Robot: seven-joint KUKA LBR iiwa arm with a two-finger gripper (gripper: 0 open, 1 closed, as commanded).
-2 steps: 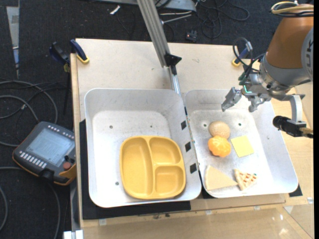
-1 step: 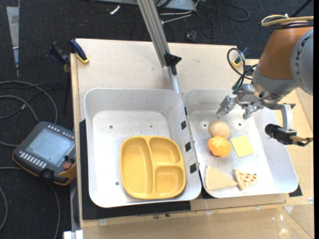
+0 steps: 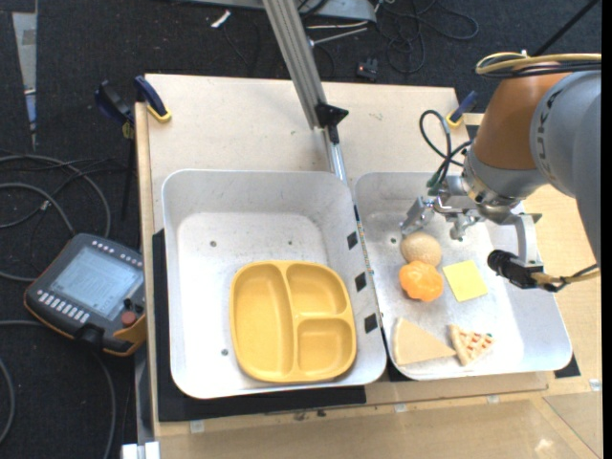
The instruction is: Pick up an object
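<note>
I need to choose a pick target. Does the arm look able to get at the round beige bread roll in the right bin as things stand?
Probably yes. The gripper hangs just up and right of the round beige bread roll, whose top is uncovered. The orange fruit touches its lower side, which could crowd a finger there.

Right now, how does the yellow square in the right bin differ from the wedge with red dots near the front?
The yellow square is plain yellow with four sides; the dotted wedge is triangular, tan with red spots, like a pizza slice. The square lies farther back, beside the orange piece; the wedge lies near the front rim, next to a plain tan wedge. Both lie flat in the right bin.
</note>
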